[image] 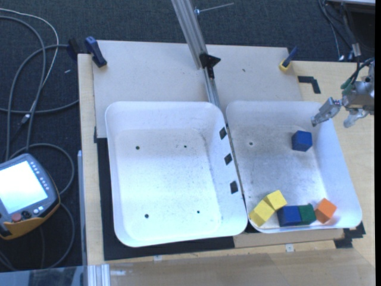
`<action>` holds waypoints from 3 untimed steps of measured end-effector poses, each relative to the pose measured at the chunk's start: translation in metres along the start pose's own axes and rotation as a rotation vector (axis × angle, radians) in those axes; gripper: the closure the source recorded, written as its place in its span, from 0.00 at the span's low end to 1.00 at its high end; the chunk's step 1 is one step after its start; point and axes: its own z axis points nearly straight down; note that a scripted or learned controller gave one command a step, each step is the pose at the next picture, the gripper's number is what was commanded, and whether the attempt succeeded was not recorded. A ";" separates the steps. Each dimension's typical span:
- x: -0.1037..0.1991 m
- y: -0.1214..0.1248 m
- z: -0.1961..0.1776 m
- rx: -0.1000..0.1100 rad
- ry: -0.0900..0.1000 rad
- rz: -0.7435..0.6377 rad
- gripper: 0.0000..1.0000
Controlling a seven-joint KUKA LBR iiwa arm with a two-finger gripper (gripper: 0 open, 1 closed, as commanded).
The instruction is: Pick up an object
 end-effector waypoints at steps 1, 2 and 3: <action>-0.005 0.046 0.169 0.005 0.002 -0.001 0.00; -0.006 0.047 0.153 -0.002 0.000 -0.002 1.00; 0.096 0.054 0.117 -0.003 0.005 -0.007 1.00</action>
